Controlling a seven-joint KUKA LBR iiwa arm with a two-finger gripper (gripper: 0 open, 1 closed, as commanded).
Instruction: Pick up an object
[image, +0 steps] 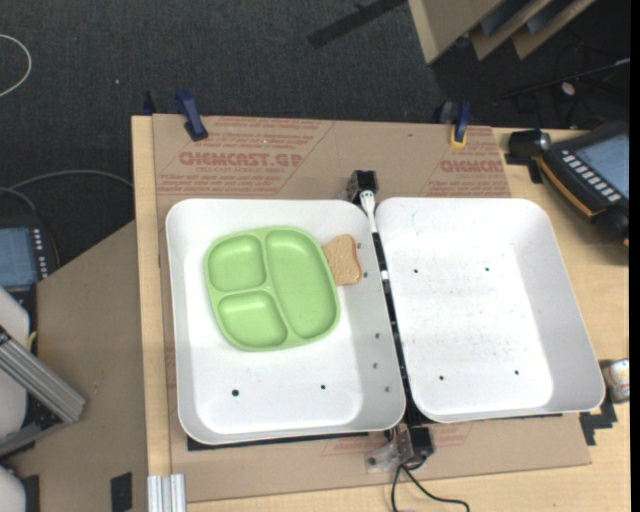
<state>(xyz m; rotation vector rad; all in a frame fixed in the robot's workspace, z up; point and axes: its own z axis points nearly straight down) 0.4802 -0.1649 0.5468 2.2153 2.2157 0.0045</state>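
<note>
Bench board (150, 400) of printed cardboard, nearest edge at the bottom of the camera view, carrying two white bins side by side. Right bin (480, 300) bare white floor with a few dark specks. Left bin (270, 400) holding both candidates.

Green divided plate (272, 288): lying flat, right way up, in the back half of the left bin, three compartments. Probably light, stiff moulded plastic, smooth and likely slippery. Too wide to span, so best taken by pinching the raised rim or a divider wall. Roughly rounded outline, long axis weak; the big compartment runs front to back on the plate's right side.

Tan toast-like slice (343, 260): flat on the bin floor, touching or just beside the plate's right rim, near the seam between the bins. Likely very light, thin, maybe foam or soft plastic. Easiest taken across its short width, though hugging the floor makes that fiddly. Long axis roughly front to back, slightly tilted.

Pincer state: cannot tell.
</note>
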